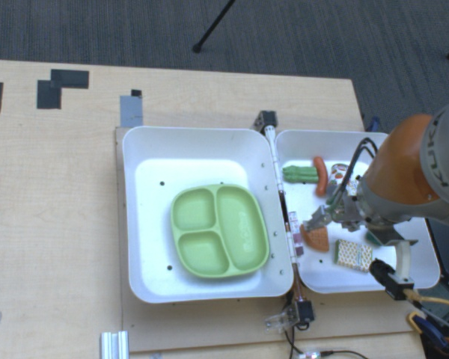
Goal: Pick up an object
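Observation:
My gripper (pixel 319 219) hangs low in the right bin (pixel 426 271), near its left wall. Just below it lies an orange wedge-shaped piece (pixel 316 238), touching or nearly touching the gripper tip. A beige block with green dots (pixel 354 254) lies to the right of the orange piece. Farther back in the same bin lie a green oblong piece (pixel 300 173) and a thin red-orange stick (pixel 321 175), side by side. The arm's orange band (pixel 404 167) covers the bin's right part.
The left bin (pixel 146 200) holds a light green three-compartment plate (pixel 219 230). A divider rail (pixel 280 200) runs between the two bins. The wooden bench (pixel 52 223) extends to the left.

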`<state>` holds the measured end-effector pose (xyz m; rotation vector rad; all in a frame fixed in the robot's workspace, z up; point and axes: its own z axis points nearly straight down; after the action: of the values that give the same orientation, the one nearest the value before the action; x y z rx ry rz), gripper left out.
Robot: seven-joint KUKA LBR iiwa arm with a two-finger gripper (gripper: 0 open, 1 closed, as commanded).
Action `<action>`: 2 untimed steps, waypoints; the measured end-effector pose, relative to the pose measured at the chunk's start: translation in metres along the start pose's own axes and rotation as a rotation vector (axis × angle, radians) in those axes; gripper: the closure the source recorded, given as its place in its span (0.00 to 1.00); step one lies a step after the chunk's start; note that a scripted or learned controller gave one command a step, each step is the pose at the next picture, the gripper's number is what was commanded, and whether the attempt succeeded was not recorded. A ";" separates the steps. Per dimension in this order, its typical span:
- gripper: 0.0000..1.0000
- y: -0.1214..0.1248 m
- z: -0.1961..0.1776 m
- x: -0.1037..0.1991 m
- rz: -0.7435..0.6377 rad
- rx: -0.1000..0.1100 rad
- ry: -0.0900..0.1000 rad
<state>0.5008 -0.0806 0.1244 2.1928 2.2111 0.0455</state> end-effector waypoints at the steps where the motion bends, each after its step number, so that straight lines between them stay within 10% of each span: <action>1: 1.00 0.002 -0.010 0.001 -0.004 -0.004 0.000; 2: 0.00 0.002 -0.010 0.001 -0.003 -0.003 0.000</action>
<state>0.5023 -0.0798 0.1345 2.1881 2.2128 0.0495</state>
